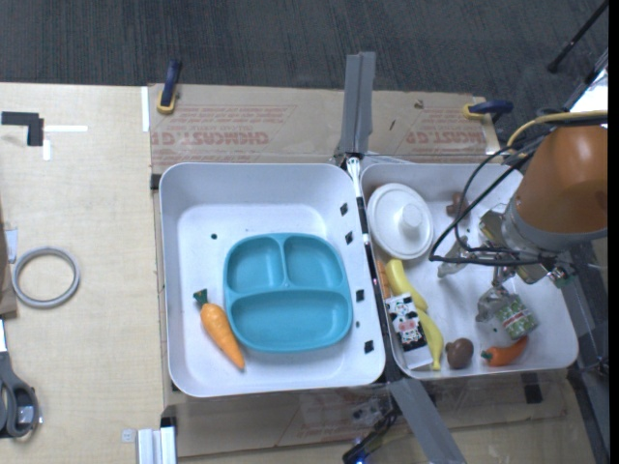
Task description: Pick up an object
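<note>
Objects crowd the right bin (571, 351): a white lidded bowl (401, 218), a yellow banana (418, 312), a cow-print carton (407, 323), a brown ball (458, 353), an orange-red pepper (505, 352). The gripper (505, 296) hangs just above the pepper; whether it is open is unclear. The left bin (184, 259) holds a teal divided plate (287, 291) and a carrot (221, 332).

dark grey carpet floor (242, 17) beyond a pale wooden bench (77, 211); brown cardboard sheet (251, 129) clipped down by blue-and-yellow clamps (170, 87); roll of grey tape (43, 276) at left.
</note>
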`<state>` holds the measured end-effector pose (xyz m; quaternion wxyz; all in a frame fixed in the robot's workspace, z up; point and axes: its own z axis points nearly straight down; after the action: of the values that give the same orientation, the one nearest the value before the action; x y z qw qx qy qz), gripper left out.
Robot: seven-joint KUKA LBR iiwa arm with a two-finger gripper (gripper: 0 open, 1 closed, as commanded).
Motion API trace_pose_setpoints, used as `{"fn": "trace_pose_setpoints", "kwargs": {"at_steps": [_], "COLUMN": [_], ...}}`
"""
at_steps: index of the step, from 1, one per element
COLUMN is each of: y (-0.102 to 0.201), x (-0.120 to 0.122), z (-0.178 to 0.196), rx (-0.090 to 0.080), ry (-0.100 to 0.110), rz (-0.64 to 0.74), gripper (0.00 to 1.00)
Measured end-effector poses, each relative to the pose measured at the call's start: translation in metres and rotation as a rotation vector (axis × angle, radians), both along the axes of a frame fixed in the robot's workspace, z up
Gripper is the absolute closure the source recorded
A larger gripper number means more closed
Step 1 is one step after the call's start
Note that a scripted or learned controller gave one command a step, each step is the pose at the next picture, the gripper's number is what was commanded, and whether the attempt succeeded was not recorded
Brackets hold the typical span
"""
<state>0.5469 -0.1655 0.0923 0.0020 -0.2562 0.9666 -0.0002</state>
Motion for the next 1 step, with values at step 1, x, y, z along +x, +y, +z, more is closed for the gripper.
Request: {"fn": "trace_pose_setpoints", "kwargs": {"at_steps": [1], "y": [0.0598], "x": [0.062], "z": [0.0014], "rx": [-0.004], "ry": [0.002], "rz": [-0.17], "gripper": [0.0]}}
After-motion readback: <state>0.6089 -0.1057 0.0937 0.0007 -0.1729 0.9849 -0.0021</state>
